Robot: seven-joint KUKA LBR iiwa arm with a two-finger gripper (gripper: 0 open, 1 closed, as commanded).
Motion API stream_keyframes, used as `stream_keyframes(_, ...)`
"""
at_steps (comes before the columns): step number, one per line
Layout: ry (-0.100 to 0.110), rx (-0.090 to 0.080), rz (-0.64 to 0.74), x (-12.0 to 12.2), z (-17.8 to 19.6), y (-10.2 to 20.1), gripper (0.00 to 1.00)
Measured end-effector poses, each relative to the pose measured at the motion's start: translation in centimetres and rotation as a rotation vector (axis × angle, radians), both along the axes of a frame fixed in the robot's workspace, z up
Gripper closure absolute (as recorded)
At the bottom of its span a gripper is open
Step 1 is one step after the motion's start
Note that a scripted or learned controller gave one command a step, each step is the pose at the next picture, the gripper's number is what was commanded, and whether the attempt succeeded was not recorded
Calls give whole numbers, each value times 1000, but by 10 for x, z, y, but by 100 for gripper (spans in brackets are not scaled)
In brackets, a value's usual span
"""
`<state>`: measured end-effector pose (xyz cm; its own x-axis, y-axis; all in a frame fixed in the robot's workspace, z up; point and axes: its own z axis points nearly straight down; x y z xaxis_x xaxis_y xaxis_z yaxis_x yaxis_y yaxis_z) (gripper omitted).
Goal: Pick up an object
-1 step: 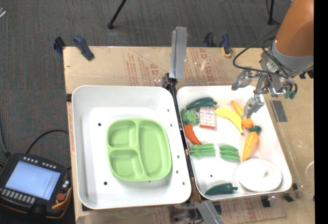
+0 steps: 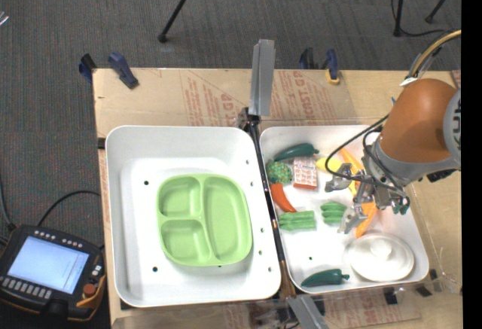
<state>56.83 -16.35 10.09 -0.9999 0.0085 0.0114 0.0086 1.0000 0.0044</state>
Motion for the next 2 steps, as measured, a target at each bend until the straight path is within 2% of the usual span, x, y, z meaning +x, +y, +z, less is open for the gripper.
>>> stream_keyframes(1, -11, -3, 61, 1, -14, -31, 0)
stream_keyframes(2, -16, -2, 68, 4, -3, -28, 100)
